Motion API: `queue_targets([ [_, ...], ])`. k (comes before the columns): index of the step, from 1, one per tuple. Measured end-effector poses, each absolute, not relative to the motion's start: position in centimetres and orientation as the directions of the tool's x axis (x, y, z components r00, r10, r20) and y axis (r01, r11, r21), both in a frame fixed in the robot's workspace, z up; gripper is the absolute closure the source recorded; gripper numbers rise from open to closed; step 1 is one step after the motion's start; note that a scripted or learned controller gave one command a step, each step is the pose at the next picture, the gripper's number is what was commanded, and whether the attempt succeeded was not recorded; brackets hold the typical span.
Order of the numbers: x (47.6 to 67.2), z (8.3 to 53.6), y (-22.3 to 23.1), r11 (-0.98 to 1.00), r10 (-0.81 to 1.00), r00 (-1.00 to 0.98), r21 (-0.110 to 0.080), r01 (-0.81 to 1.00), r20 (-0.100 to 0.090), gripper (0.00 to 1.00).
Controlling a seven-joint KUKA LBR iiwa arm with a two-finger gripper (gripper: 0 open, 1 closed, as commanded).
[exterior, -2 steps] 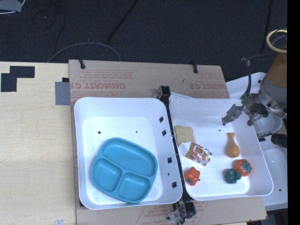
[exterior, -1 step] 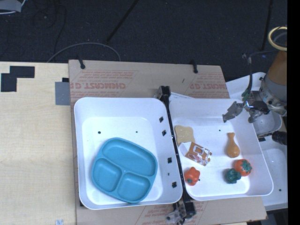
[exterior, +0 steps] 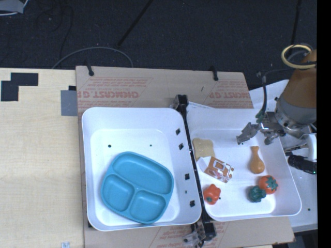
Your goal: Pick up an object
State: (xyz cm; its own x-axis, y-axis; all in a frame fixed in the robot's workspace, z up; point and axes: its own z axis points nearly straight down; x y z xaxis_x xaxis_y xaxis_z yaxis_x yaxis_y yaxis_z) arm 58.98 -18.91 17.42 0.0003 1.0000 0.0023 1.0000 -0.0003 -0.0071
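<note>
Gourd (exterior: 256, 160) just below gripper (exterior: 253, 133)

Cardboard sheet (exterior: 155, 89) bears upside-down red print, seemingly "CHEMCAST GP".

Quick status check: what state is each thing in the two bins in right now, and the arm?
Blue plate: flat in the left bin, nothing on it.
Squash toy: lying in the right bin, untouched.
Clear packet: lying flat.
Beige piece: resting by the divider.
Two red toys: loose on the floor.
Teal toy: touching the red one.
Gripper: above the right bin, holding nothing.
</note>
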Motion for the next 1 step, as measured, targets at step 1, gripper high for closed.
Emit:
queue_targets([
  [1, 58.96, 10.96, -18.71, 0.000, 1.000, 0.000, -0.009, 1.000, 0.003, 0.00],
])
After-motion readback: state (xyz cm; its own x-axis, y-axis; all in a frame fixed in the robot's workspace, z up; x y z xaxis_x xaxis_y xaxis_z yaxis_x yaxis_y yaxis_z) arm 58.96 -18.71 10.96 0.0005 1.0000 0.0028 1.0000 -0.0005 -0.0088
